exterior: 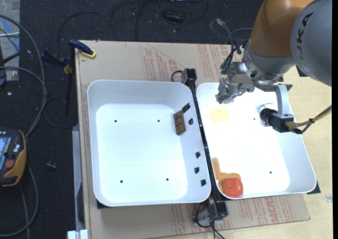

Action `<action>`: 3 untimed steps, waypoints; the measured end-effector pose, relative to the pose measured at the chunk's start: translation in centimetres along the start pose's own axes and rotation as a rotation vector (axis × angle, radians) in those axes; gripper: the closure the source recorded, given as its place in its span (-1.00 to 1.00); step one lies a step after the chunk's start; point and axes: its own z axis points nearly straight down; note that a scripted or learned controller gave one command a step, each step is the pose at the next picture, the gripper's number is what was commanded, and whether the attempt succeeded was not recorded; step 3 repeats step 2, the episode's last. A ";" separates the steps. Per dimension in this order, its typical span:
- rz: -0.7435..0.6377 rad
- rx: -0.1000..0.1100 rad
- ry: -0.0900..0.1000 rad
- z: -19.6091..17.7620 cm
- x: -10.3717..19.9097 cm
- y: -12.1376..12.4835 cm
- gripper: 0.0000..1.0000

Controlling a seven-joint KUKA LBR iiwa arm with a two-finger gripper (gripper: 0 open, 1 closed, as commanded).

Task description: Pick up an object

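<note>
In the right bin a pale yellow flat piece lies near the back left corner. My gripper hangs just above and behind that piece, a short gap away, with nothing seen between its fingers. A red tomato-like ball sits at the front left corner of the same bin, with an orange piece leaning against it. A brown chocolate-like bar rests against the right wall of the left bin.
The grey arm with its orange band fills the upper right over the right bin's back edge. A black bracket with a cable hangs over the right bin's right side. Cables and a blue-yellow clamp lie beyond the bench.
</note>
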 end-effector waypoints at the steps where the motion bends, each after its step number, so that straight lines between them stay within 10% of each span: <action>1: 0.000 0.001 0.000 -0.1 4.7 -1.0 1.00; 3: 0.000 0.002 0.000 2.0 9.8 -1.4 1.00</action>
